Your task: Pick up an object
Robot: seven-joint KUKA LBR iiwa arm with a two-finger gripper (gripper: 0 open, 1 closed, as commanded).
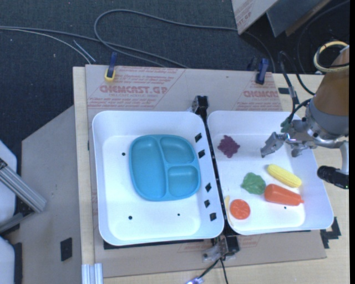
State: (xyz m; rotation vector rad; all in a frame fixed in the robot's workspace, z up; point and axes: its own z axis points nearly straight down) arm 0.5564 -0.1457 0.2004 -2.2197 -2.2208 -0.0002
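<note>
Hovering gripper (273, 145), seemingly empty, near corn (284, 176).

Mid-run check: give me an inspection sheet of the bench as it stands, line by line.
Surface: board bench bearing left bin and right bin side by side.
Job's things: in the right bin, purple piece, green piece, yellow corn, orange carrot, orange-red round slice, all lying apart from the hand.
Clutter: blue divided plate in the left bin.
Grippers: hand low over the right bin's back part, holding nothing.
Cables: grey cables on the floor behind.
Surroundings: cardboard box at top.
</note>
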